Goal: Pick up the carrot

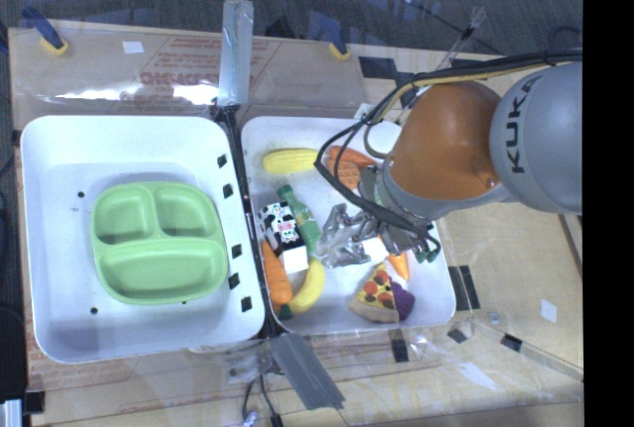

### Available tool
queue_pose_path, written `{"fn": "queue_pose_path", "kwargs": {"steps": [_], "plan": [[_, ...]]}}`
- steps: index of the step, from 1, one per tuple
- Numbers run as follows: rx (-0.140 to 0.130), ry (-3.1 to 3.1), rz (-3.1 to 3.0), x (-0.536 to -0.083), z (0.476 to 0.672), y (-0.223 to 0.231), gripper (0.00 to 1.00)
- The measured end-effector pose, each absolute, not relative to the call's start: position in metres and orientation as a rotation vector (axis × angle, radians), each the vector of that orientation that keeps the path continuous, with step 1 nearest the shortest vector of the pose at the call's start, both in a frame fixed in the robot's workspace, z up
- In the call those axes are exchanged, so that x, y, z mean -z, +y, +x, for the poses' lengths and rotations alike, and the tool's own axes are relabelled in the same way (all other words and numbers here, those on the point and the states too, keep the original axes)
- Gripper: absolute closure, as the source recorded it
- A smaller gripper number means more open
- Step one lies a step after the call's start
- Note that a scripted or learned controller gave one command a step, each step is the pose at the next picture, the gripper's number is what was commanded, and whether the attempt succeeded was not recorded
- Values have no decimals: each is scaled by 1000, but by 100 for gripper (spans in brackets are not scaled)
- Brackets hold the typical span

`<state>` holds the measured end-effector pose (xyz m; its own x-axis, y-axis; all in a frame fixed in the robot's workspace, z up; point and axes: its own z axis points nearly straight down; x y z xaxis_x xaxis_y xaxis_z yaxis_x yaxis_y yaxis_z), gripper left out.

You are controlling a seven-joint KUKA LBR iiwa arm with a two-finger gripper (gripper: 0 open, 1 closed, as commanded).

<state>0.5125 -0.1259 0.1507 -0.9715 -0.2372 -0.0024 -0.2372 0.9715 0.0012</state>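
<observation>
The claw (342, 239) hangs low in the middle of the right bin (436, 301), its metal fingers slightly apart with nothing between them, just right of a green bottle (300, 217). The carrot (276, 274) lies at the bin's lower left edge, touching a banana (310, 286). White letters "KU" read on the grey arm (535, 143) at the right of the frame.

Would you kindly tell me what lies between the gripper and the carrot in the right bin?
In the camera view, a banana lies between the gripper and the carrot.
</observation>
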Motion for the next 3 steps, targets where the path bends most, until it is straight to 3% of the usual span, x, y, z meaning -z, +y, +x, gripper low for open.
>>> {"fn": "queue_pose_path", "kwargs": {"steps": [1,2,3], "plan": [[5,3052,-730,-212,525,-185,100],[-2,3128,-306,-196,512,-139,100],[-1,3122,-367,-185,482,-138,100]]}}
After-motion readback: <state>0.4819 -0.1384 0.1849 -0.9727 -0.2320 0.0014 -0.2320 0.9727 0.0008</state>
